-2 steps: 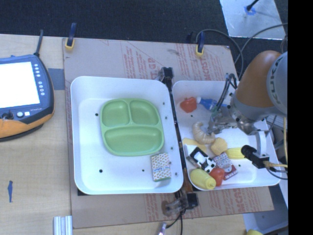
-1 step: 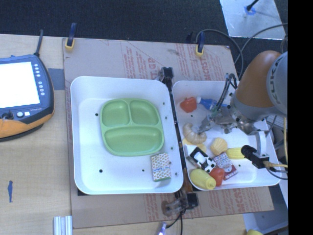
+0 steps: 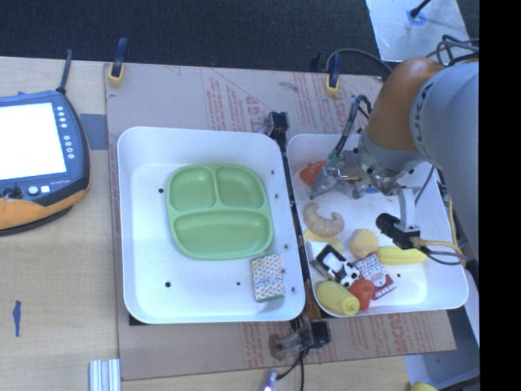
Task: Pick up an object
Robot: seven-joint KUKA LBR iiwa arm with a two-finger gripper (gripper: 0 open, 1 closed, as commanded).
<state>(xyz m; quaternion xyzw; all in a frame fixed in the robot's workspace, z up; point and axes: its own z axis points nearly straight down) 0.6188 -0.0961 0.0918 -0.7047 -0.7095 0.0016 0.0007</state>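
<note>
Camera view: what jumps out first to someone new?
The green divided plate in the middle of the left bin, a small patterned carton just below it. Then the grey arm with its orange band over the right bin, above a clutter of toy food including a croissant and a banana.

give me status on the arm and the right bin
Gripper low over right bin, top end. Red item just beside it, nothing seen held. Croissant, yellow pieces lie close below.

Tool [image 3: 326, 179] above cluttered right bin [image 3: 440, 296]
</note>
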